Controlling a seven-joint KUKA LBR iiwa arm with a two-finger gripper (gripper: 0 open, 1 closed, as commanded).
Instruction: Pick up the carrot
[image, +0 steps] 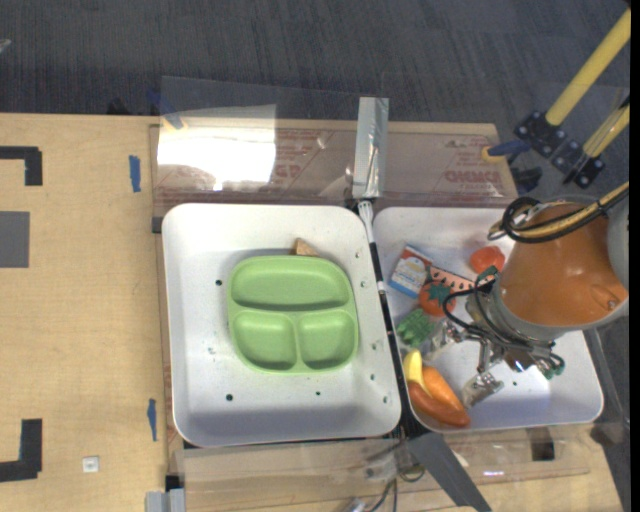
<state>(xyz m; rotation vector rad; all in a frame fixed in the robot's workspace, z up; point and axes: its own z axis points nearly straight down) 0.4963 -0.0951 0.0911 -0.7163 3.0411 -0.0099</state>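
Going left to right: the left bin (190, 300) just has a green divided plate (293, 311) sitting in it, with a small tan bit (305, 247) peeking out behind its far edge. None of that matters for the job.

The right bin (570, 400) is where the clutter is. The carrot (438, 396) lies near the front left corner, an orange tapered piece angled toward the bin's front, touching a yellow thing (412, 366) at its upper end. Just behind those are some green leafy piece (413, 327), a small printed packet (407, 272) and other orange-red bits (437, 297).

The gripper (487, 380) hangs just to the right of the carrot, close but not on it. Can't tell whether the jaws are open or closed, too much cabling and metal in the way.

My guess is it's a toy: light, stiff, smooth plastic, so probably a bit slippery. I'd pinch across the thick middle, away from the yellow neighbour, not the narrow tip.
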